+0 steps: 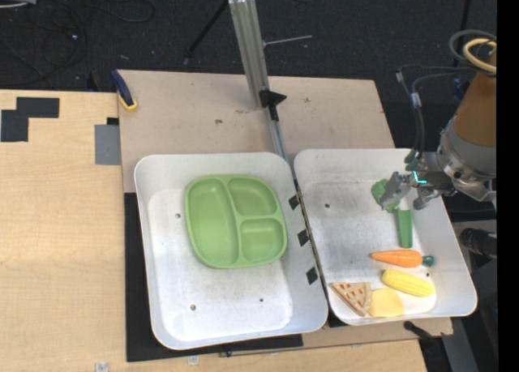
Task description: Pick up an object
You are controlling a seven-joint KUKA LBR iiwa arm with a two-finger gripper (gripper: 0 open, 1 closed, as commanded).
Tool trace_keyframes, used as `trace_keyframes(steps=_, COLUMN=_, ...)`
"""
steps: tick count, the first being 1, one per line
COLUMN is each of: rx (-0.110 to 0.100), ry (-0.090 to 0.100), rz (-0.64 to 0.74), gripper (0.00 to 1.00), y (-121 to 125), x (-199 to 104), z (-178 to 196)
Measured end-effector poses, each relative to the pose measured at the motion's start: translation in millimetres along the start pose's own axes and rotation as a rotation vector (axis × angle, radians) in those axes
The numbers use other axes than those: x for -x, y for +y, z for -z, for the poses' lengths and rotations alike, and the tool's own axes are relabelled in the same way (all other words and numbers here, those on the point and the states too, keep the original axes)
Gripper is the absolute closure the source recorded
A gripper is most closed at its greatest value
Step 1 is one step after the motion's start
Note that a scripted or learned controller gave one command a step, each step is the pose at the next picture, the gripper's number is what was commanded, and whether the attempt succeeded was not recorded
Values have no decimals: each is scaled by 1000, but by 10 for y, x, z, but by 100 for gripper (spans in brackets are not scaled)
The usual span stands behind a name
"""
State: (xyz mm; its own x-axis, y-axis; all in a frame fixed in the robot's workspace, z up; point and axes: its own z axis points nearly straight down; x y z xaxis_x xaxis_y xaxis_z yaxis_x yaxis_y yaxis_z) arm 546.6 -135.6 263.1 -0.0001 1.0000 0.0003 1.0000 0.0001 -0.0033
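The gripper [408, 190] hangs over the far right part of the right bin [340, 233], reaching in from the right edge. Its 2 fingers stand slightly apart, and a green toy vegetable [403, 223] sits at them: the rounded darker-green head is level with the left finger, while the long green stalk runs down and away from the gripper toward the near side of the bin. Whether the fingers actually pinch the head, or whether it merely lies beneath them, cannot be told from this slanted view.

Nearer the front of the same bin lie 4 more toys, all well clear of the fingers. An orange carrot [399, 258] lies crosswise just below the end of the green stalk. Below it is a yellow corn cob [409, 283], with a pale yellow piece [387, 304] just beside it and a pizza slice [352, 295] to the left, close to the bin's near-left corner.

The left bin [162, 297] bears a green divided plate [237, 221] with 3 compartments, lying flat in its upper middle. An upright aluminium post [250, 46] stands on the bench behind the 2 bins.
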Motion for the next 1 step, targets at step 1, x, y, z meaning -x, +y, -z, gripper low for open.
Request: trace_keyframes(steps=1, rx=2, ry=0, rz=0, gripper=0, y=4, x=0, z=9)
